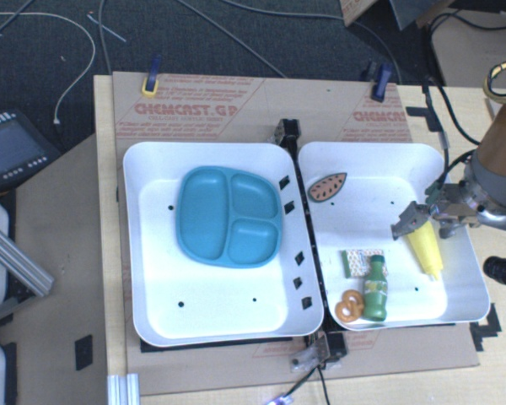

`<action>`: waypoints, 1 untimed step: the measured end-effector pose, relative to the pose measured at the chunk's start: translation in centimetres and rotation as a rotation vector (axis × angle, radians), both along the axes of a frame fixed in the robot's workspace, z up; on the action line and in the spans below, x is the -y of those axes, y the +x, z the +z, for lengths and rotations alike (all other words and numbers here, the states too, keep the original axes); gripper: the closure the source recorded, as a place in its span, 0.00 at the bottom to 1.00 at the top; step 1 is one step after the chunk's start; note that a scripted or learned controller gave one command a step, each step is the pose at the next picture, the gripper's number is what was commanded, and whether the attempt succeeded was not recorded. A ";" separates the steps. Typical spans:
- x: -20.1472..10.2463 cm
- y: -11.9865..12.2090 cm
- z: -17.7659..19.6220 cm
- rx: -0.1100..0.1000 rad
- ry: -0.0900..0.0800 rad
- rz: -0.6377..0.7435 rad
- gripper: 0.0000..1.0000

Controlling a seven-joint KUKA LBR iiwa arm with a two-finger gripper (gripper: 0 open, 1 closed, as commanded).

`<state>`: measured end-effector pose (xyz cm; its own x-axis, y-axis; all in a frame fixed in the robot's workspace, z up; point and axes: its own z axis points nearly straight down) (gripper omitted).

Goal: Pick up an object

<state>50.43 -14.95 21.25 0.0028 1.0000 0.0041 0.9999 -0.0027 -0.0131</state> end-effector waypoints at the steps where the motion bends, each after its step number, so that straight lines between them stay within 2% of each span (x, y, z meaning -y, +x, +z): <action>1: 0.0 0.3 0.6 0.012 -0.002 0.003 0.00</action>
<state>50.71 -14.93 21.81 -0.0006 1.0000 0.0017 1.0000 0.0006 -0.0013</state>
